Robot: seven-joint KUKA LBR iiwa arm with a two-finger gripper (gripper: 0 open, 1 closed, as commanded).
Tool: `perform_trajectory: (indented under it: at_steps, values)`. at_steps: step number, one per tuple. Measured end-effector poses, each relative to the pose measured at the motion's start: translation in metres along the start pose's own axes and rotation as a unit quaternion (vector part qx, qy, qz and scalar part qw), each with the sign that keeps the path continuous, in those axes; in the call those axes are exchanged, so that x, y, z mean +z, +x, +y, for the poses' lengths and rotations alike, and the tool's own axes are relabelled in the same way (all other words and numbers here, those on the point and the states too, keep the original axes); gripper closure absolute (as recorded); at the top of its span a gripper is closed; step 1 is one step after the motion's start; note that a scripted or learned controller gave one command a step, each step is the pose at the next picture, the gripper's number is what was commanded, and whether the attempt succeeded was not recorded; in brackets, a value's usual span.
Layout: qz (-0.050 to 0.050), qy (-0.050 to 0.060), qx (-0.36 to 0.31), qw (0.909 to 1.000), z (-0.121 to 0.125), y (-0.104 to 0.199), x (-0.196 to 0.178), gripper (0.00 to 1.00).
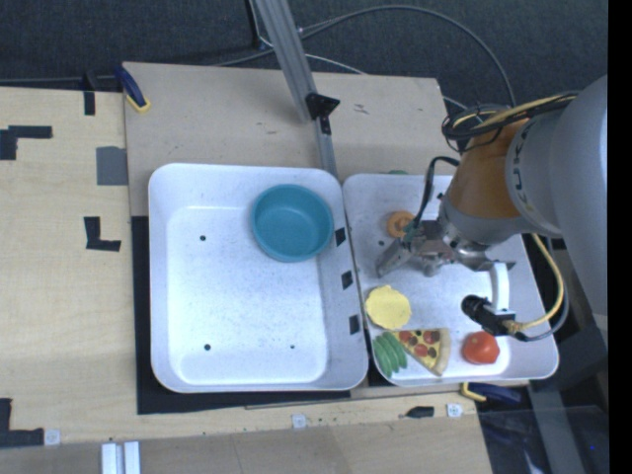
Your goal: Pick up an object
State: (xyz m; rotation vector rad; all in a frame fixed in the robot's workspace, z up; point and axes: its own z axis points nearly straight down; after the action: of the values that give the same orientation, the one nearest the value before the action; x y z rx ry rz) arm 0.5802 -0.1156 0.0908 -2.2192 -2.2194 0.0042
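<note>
**Two bins, one arm, five small objects**

Pale wooden bench (pixel 59 265) carries two shallow white bins side by side. One large grey arm (pixel 553 166) with an orange band reaches in from the right over the right bin (pixel 533 363). The left bin (pixel 197 363) is the bigger tray and holds one thing, a blue bowl (pixel 292 222), upright in its far right corner.

One gripper (pixel 390 263) hangs low over the far left part of the right bin, its dark fingers pointing left and down; whether they stand wide or narrow cannot be told, and nothing shows between them.

Five small items lie in the right bin. One yellow round piece (pixel 388 308) sits just near of the gripper. One pizza slice (pixel 427 347) lies along the near edge, with one green vegetable (pixel 389 353) touching its left side and one red tomato (pixel 481 348) to its right. One orange piece (pixel 399 224) lies far of the gripper, partly hidden.
</note>
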Motion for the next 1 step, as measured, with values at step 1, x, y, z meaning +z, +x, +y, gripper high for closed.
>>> perform_trajectory:
  at_steps: [1]
  values:
    - [0.0, -0.002, 0.0, 1.0, 0.0009, 0.0005, -0.0121, 1.0]
